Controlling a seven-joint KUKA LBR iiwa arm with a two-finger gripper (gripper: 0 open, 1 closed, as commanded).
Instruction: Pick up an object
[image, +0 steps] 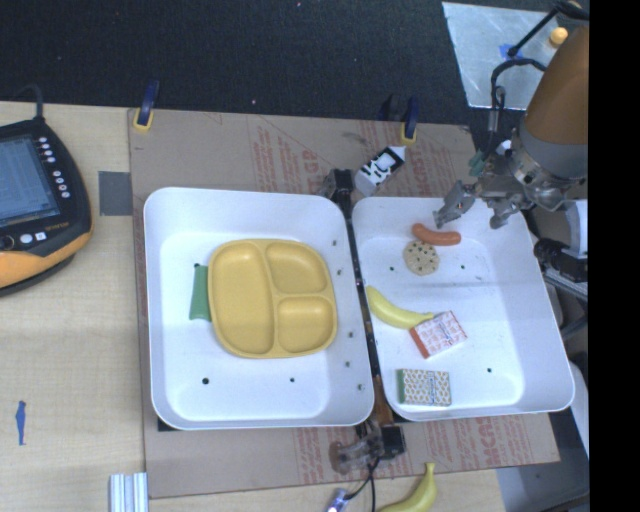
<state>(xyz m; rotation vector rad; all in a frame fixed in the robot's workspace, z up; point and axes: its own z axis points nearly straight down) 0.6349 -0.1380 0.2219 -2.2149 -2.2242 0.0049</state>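
Tool (476, 208) is hovering over the top of the right bin (520, 300), fingers spread wide w/ nothing between them. Sausage (436, 236) is lying just below the left fingertip — cookie (421, 259) touching it underneath. Banana (396, 309), red packet (439, 333) and green packet (424, 386) are sitting lower down.

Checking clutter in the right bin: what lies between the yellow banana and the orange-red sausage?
In the camera view, a round speckled cookie lies between the yellow banana and the orange-red sausage, just below the sausage.
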